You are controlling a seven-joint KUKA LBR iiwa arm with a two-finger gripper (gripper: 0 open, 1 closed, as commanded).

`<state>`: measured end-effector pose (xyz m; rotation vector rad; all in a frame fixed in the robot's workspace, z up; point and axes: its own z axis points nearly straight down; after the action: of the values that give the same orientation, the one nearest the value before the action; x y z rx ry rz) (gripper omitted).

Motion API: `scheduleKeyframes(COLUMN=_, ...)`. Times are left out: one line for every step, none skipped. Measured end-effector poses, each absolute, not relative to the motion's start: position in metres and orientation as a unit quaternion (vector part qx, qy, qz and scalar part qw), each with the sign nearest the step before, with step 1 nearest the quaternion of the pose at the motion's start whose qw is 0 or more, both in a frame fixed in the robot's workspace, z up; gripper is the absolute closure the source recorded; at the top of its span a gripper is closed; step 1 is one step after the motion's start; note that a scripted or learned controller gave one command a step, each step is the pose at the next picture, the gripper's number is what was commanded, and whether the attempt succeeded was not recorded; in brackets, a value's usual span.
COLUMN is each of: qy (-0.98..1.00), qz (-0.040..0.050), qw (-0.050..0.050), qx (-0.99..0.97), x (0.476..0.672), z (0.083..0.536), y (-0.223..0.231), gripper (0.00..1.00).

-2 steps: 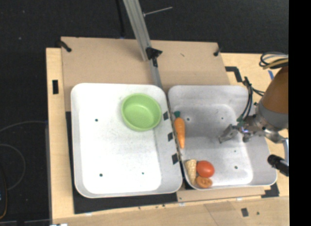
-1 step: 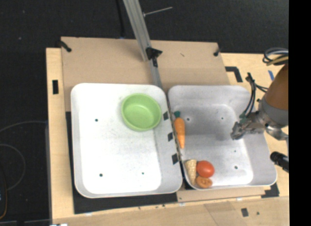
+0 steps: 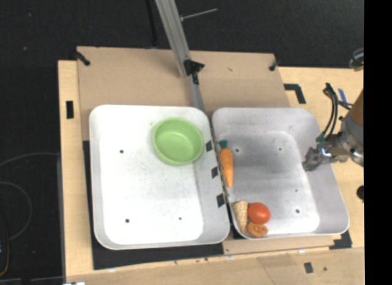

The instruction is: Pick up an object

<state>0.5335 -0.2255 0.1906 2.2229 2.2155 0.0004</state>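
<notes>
Gripper [image 3: 312, 158] of mine sits small and blurred at the right bin's [image 3: 324, 207] edge; I cannot tell its state. Carrot [image 3: 226, 165], tomato [image 3: 259, 212] lie leftward, well apart from it

**Robot arm at the frame's right edge**

A small part of the arm [image 3: 354, 132] shows: a rounded grey wrist body with an orange-brown band above it. Thin black cables [image 3: 334, 109] loop beside it. The gripper [image 3: 313, 158] is a compact silvery-grey metal assembly with dark details, too small to resolve further.
</notes>
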Motion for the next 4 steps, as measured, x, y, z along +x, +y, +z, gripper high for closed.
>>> scheduleKeyframes(qy=0.708, qz=0.001, qw=0.003, qx=0.707, x=0.535, z=0.213, y=-0.227, gripper=1.0)
scheduleKeyframes(qy=0.708, qz=0.0009, qw=0.002, qx=0.706, x=0.55, z=0.225, y=-0.183, gripper=1.0)
scheduleKeyframes(qy=0.71, qz=0.0011, qw=0.001, qx=0.704, x=0.572, z=0.218, y=-0.13, gripper=1.0)
scheduleKeyframes(qy=0.71, qz=0.0015, qw=0.001, qx=0.704, x=0.596, z=0.217, y=-0.074, gripper=1.0)
